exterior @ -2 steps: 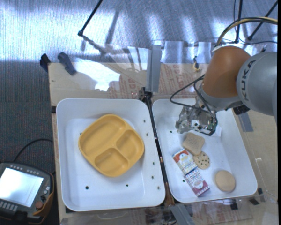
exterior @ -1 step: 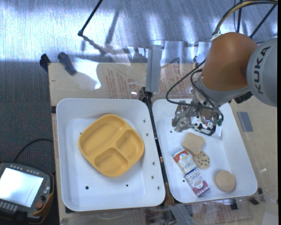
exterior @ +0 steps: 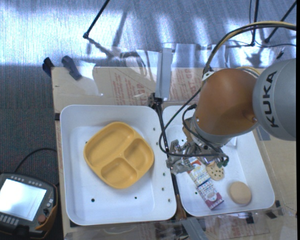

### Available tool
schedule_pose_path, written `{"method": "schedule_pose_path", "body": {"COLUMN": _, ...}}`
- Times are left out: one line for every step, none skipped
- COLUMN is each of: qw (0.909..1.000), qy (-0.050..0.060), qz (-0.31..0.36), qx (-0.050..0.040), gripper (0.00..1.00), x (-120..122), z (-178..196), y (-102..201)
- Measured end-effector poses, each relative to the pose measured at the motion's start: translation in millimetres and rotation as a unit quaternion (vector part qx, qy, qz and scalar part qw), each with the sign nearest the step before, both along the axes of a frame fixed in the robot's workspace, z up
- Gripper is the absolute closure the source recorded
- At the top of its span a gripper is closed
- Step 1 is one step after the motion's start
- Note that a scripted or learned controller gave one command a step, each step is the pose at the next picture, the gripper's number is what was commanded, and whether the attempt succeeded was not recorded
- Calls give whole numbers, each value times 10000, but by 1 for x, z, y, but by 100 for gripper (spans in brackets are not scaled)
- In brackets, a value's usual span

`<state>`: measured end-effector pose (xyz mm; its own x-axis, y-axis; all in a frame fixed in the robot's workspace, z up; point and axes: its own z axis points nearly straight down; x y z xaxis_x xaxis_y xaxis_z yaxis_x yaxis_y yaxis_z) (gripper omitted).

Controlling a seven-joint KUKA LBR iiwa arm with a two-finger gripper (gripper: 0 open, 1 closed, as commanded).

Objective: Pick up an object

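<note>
Hand (exterior: 197,160) low in right bin (exterior: 257,159) over carton (exterior: 205,184); grip state can't tell. Left bin (exterior: 72,134) w/ yellow tray (exterior: 119,154), counter (exterior: 80,86) on grey carpet.

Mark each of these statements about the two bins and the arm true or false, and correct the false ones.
1. The yellow divided plate lies in the left bin. True.
2. The pincer hangs over the left bin. False: it is over the right bin, near its left wall.
3. A round tan object rests in the right bin's lower right corner. True.
4. The small carton lies on the plate. False: it lies in the right bin, just below the pincer.
5. A cookie sits beside the carton. True.
6. The plate has a single compartment. False: it has three.
</note>
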<state>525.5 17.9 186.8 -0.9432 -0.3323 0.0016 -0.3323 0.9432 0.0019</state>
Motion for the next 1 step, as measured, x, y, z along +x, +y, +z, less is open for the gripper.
{"method": "schedule_pose_path", "body": {"qw": 9931, "qy": 6, "qz": 1173, "qx": 3, "gripper": 100, "x": -35, "z": 0, "y": 93}}
